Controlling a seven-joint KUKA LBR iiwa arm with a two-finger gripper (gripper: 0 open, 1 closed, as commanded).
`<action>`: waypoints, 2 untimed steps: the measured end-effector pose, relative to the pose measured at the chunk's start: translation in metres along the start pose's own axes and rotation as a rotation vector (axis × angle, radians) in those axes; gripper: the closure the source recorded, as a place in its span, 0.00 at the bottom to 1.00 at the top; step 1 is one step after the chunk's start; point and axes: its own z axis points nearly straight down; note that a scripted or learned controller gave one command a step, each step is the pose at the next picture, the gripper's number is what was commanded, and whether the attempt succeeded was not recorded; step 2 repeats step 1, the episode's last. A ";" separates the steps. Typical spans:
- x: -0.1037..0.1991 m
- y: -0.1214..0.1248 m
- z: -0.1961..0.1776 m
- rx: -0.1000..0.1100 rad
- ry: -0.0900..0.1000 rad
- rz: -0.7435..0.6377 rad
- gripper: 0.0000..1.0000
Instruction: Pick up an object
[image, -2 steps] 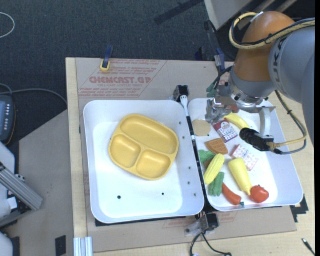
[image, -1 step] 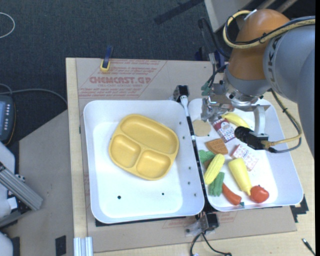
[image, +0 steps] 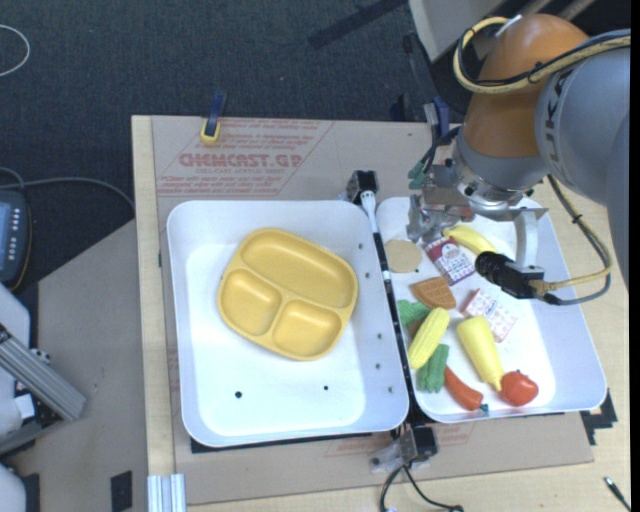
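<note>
Over the right bin's (image: 585, 385) far left corner my claw (image: 432, 222) hangs low, just beside a tan disc (image: 403, 256) and a red-and-white packet (image: 455, 263). Whether it is wide or narrow I cannot tell, and I see nothing held in it. Along that bin's middle lie a banana (image: 468, 240), a corn cob (image: 429, 336), a yellow squash (image: 481, 349), a carrot (image: 460, 388) and a tomato (image: 518, 387). Across the left bin's (image: 190, 300) far half lies a yellow divided plate (image: 287, 291).
</note>
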 end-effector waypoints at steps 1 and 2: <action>-0.003 0.009 0.014 0.002 -0.001 0.000 1.00; -0.003 0.009 0.014 0.002 -0.001 0.000 1.00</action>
